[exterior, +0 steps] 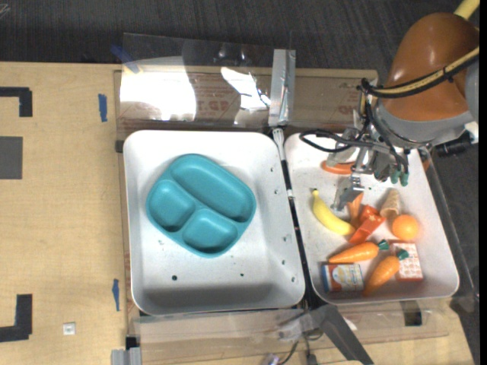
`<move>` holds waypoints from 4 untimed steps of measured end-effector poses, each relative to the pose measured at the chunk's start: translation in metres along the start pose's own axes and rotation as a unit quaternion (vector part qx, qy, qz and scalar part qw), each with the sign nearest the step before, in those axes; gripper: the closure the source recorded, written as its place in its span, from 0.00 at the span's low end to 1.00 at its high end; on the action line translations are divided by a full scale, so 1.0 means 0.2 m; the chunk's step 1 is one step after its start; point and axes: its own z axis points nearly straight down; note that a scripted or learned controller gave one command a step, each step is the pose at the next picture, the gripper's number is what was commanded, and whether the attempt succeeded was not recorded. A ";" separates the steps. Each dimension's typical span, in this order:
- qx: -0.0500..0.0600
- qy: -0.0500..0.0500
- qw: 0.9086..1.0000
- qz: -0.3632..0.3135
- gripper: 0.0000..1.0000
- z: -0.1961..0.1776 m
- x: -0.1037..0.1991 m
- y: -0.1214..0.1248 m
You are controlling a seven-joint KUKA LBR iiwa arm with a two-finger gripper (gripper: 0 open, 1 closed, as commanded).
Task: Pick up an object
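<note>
Two white bins are seen side by side on the bench; the left bin (144,280) holds a teal divided tray (200,203), lying slightly askew near its middle. The right bin (445,268) holds a cluster of toy food: a banana (329,215) at the left of the cluster, a red piece (366,223) just beside it, an orange ball (405,227) to the right, two carrots (358,252) (382,272) lower down, a small carton (342,277) at the front edge and a second box (409,265) beside the lower carrot. An orange-red flat piece (335,167) lies apart near the back of the bin. The arm (428,67) is seen reaching in from the right, with the gripper (351,197) lowered over the cluster, close above the banana and the red piece. Its fingers appear spread, though cables blur the view, and nothing is seen between them.
</note>
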 end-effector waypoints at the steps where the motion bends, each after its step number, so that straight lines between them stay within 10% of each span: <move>1: 0.001 0.006 1.000 -0.029 0.00 0.54 -0.02 -0.22; 4: 0.001 -0.005 0.992 -0.127 0.00 0.72 0.13 -0.25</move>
